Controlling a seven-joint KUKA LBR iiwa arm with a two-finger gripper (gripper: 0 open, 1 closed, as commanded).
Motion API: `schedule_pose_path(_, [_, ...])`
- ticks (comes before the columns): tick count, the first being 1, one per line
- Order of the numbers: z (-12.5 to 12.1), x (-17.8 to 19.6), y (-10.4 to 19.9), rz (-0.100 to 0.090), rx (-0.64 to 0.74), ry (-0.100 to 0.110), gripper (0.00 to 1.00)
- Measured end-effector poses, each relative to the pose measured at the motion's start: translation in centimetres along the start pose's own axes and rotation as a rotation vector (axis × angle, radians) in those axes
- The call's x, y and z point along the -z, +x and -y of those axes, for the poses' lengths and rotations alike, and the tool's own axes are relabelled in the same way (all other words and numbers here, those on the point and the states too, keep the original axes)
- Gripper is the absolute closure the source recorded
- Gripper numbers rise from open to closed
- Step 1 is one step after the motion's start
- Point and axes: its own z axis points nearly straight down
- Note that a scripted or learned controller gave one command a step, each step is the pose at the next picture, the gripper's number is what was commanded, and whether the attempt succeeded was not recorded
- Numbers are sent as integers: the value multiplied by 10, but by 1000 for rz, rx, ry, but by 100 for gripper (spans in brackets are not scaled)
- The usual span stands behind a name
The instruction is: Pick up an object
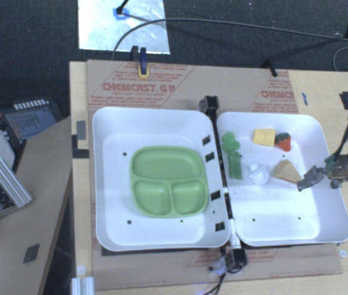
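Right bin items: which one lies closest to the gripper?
The tan wedge, just left of the gripper; the white piece, yellow block and green toy lie farther left.

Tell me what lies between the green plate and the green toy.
In the camera view, the two bins' touching walls, with black clips along them, separate the green plate from the green toy. Otherwise just bare white bin floor.

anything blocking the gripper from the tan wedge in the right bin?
Nothing visible. The gripper sits just right of the tan wedge with only bare bin floor between. The white piece lies on the wedge's far side, left of it; the yellow block is farther back.
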Motion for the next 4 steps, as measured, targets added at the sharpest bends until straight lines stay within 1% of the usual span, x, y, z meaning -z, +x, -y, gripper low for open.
schedule_pose_path(1, [-3, 5, 0, 3, 4, -11, 0])
schedule_pose_path(2, [-6, -53, -7, 2, 1, -8, 0])
schedule_pose_path(3, [-11, -113, -1, 1, 2, -7, 0])
schedule_pose_path(4, [-11, -124, -1, 2, 1, -9, 0])
